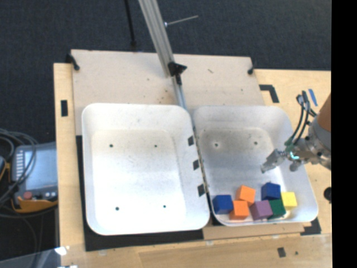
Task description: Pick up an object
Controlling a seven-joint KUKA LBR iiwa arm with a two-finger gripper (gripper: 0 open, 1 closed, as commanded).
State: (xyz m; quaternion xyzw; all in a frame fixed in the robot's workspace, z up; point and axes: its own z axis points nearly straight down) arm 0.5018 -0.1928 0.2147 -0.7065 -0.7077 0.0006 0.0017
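Several small blocks lie clustered at the near end of the right bin point(234, 127): a blue one point(222, 203), two orange ones point(246, 194) point(240, 208), a purple one point(260, 210), a green one point(277, 207), a second blue one point(271, 191) and a yellow one point(289, 200). My gripper point(283, 163) hangs over the right side of that bin, just above and behind the second blue block. It is open, its fingers spread with nothing between them.
The left bin point(139, 166) sits beside the right one, their rims meeting at the middle. A slanted metal pole point(159, 35) rises from behind the bins. A pendant and cables point(30, 172) lie off the bench's left side.
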